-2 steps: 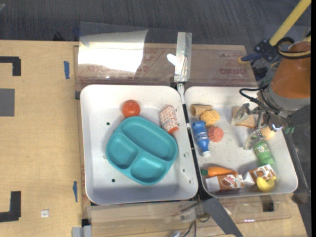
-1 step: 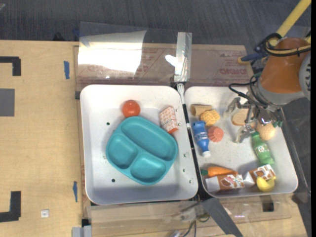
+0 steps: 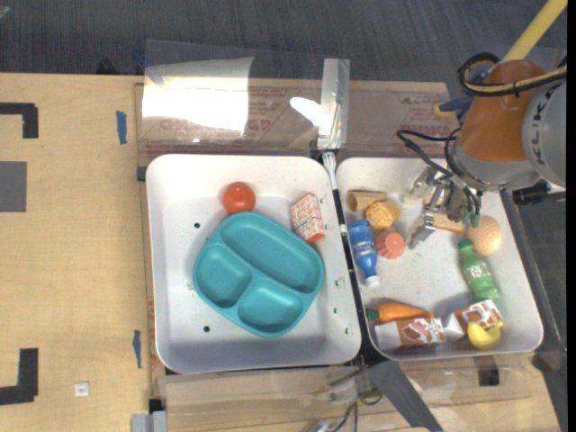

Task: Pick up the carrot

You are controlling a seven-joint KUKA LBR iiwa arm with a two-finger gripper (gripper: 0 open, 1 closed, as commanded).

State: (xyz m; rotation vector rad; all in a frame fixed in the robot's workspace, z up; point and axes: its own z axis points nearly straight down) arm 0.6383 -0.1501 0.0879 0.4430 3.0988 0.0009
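The gripper [image 3: 438,207] hangs over the upper part of the right bin [image 3: 531,318], reaching in from the right under the arm's orange band [image 3: 490,120]. Its metal fingers [image 3: 421,234] point down and to the left, spread apart with nothing between them. Just right of the gripper lies a pale round bun-like toy [image 3: 487,235], and below that a green bottle [image 3: 478,272] lies along the bin's right side. Left of the gripper sit a yellow waffle-textured piece [image 3: 382,212] with a tan cone-shaped piece [image 3: 361,200] beside it, a small pink round toy [image 3: 391,245] just below them, and a blue bottle [image 3: 363,250] lying lengthwise near the bin's left wall.

The carrot [image 3: 399,312] lies well apart from the gripper, near the lower edge of the right bin, its orange body pointing right with the green end toward the left. It rests just above, and seems to touch, a brown and white packet [image 3: 417,331]. Further right in the same corner are a small carton [image 3: 479,315] and a yellow toy [image 3: 484,335] touching it.

The left bin [image 3: 171,241] holds a teal divided plate [image 3: 258,273] set at a slant, a red-orange ball [image 3: 238,196] just above it, and a small red and white carton [image 3: 308,216] by the plate's upper right corner. Both bins sit on the wooden table [image 3: 72,241].
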